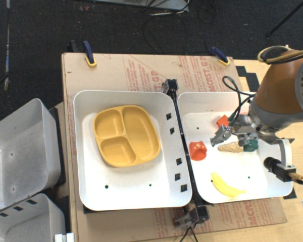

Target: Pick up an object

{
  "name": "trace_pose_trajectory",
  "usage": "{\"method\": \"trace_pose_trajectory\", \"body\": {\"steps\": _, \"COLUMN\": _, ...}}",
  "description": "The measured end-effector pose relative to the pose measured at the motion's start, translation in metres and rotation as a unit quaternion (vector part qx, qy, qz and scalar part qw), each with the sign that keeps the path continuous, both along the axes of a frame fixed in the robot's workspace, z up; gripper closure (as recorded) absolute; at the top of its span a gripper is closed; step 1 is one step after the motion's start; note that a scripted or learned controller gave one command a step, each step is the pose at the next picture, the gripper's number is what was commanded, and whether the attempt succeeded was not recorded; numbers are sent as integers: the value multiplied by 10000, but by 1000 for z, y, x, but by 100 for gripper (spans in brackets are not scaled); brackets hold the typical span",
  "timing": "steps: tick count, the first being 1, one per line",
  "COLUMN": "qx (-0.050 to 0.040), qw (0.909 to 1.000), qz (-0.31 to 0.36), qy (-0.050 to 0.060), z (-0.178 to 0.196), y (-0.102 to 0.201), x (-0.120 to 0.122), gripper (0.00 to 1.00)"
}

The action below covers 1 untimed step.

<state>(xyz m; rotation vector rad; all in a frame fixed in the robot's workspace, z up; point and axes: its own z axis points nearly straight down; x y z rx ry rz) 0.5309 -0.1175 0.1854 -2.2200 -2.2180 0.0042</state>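
Grey arm's gripper (223,135) sits right of centre over the right white bin (207,193), fingers parted, grasping nothing. Beige cone-shaped object (231,146) lies just beside them. Red cup (197,150), yellow banana (227,186) nearby. Left bin (86,185): yellow divided plate (126,135).

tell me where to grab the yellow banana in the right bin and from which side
Grip the yellow plastic banana across its narrow middle, coming straight down from above. It lies flat on the floor of the right white bin, curved, with open floor on both long sides, so fingers set across the curve should fit. The ends taper and would probably slip.
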Motion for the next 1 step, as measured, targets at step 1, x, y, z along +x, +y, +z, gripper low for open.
{"method": "trace_pose_trajectory", "body": {"steps": 1, "qx": 0, "qw": 10000, "qz": -7, "qy": 3, "z": -50, "y": -9, "x": -3, "gripper": 0}}
